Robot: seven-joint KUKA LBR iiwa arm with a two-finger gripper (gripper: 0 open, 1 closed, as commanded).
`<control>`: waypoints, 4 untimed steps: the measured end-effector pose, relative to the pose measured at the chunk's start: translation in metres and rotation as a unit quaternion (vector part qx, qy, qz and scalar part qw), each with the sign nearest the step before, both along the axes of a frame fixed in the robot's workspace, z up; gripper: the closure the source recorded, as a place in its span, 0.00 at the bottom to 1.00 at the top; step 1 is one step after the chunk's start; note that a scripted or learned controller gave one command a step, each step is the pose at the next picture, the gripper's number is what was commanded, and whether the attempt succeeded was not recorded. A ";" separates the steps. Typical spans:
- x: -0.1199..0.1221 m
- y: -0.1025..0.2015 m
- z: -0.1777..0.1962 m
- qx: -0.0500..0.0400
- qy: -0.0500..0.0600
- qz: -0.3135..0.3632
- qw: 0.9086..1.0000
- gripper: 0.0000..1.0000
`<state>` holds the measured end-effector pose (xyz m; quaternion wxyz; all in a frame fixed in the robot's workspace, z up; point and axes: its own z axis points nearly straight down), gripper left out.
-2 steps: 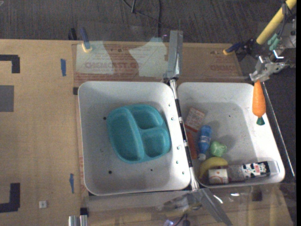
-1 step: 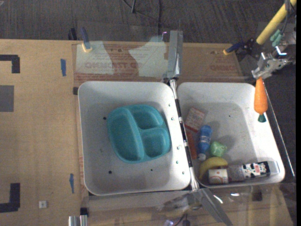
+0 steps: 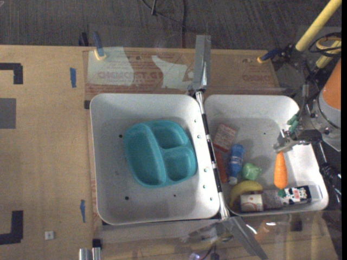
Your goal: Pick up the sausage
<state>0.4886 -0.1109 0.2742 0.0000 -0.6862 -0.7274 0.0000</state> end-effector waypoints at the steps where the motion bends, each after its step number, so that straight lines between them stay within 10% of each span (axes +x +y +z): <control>1: 0.052 -0.028 0.132 -0.001 -0.001 -0.377 0.926 1.00; 2: 0.054 -0.026 0.142 -0.002 -0.001 -0.375 0.927 1.00; 3: 0.059 -0.044 0.137 -0.001 -0.001 -0.470 0.883 1.00; 4: 0.060 -0.042 0.147 -0.001 -0.001 -0.468 0.884 1.00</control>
